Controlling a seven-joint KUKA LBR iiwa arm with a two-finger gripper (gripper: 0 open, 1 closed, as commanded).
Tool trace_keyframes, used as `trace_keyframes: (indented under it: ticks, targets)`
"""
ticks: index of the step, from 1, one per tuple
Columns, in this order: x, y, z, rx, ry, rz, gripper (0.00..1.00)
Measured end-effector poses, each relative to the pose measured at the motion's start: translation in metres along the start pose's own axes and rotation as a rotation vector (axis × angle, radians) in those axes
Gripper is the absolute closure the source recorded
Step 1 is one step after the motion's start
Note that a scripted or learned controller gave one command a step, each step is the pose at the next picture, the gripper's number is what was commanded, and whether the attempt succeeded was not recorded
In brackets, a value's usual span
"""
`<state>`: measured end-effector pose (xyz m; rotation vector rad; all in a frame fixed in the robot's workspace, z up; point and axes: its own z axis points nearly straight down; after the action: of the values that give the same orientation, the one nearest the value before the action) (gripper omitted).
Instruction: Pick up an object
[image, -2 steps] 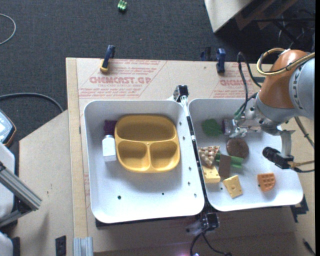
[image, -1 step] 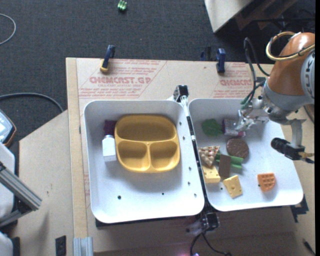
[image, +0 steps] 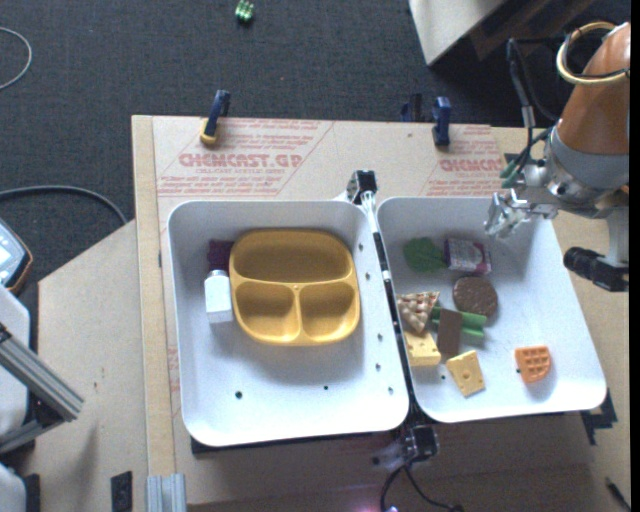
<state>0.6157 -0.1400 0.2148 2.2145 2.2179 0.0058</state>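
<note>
A dark carpeted floor (image: 120, 60) surrounds the counter (image: 150, 300), whose top is a brown board printed with red lettering, held by two blue clamps at its far edge. Two white bins sit side by side on it.

The left bin (image: 190, 390) holds a yellow divided tray (image: 294, 285) near its middle. A small white bottle (image: 218, 296) lies just beside the tray's left edge, with a dark purple item (image: 220, 251) behind it.

The right bin (image: 570, 330) holds toy foods: a green piece (image: 421, 253), a purple-and-white packet (image: 466, 254), a brown round cookie (image: 474, 296), a pizza slice (image: 418, 309), two cheese wedges (image: 466, 372) close together, and an orange waffle (image: 533, 363) set apart near the right wall.

The arm reaches in from the right, and the gripper (image: 503, 215) hangs over the right bin's far right corner, apart from the foods. Nothing is visible between the fingers, but whether they are spread or pressed together cannot be told.
</note>
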Motion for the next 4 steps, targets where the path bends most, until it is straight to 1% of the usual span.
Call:
trace_keyframes:
  ticks: [1,2,3,4]
  targets:
    - [0.000,0.001,-0.011,0.003,0.001,0.000,1.00]
    - [0.046,-0.022,-0.006,0.012,0.005,-0.003,1.00]
    - [0.088,-0.053,0.002,0.013,0.005,-0.002,1.00]
    - [0.132,-0.088,0.003,0.013,0.005,-0.001,1.00]
